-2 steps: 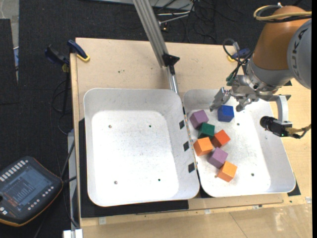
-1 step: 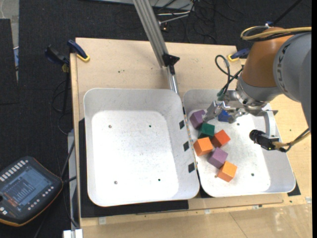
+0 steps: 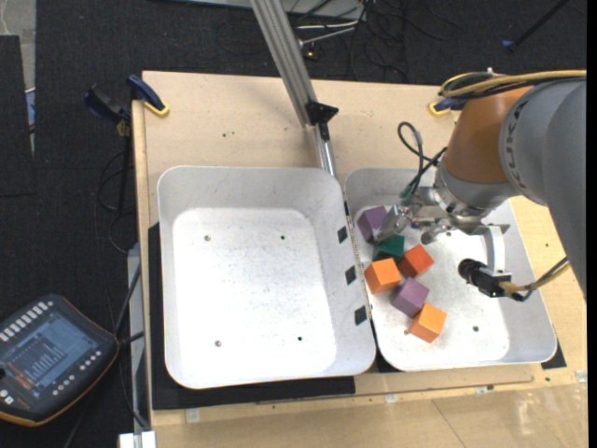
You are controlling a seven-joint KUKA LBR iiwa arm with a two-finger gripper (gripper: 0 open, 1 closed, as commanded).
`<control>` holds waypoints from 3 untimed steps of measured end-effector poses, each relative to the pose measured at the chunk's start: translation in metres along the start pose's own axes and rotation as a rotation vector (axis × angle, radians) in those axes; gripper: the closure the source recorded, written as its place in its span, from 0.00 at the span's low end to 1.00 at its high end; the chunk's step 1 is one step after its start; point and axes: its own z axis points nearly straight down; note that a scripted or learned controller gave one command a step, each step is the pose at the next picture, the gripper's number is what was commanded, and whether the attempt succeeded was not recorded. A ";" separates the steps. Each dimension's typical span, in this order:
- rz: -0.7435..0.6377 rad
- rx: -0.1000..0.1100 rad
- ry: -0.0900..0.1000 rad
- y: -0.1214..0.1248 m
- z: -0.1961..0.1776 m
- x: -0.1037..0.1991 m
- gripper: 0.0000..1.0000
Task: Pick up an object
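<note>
Several blocks lie in the left half of the right bin [image 3: 522,339]. A purple block [image 3: 371,220] sits at the top, with a dark green block [image 3: 390,247] just below it. A red-orange block [image 3: 418,259], an orange block [image 3: 381,274], a second purple block [image 3: 409,297] and another orange block [image 3: 428,323] follow toward the front. My gripper [image 3: 400,220] hangs low over the bin, right beside the upper purple block and just above the green one. The wrist hides what lies under it.
The left bin [image 3: 177,250] stands beside the right one, their rims meeting at the middle. A slanted metal pole [image 3: 284,49] comes down to the bins' back junction. A black cable fitting [image 3: 480,276] hangs over the right bin. A teach pendant [image 3: 47,353] lies at the bench's lower left.
</note>
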 end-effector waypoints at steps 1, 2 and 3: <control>0.000 -0.006 -0.001 0.001 -0.013 0.000 1.00; -0.004 -0.013 -0.002 0.004 -0.077 0.004 1.00; -0.004 -0.013 -0.002 -0.001 -0.138 0.006 1.00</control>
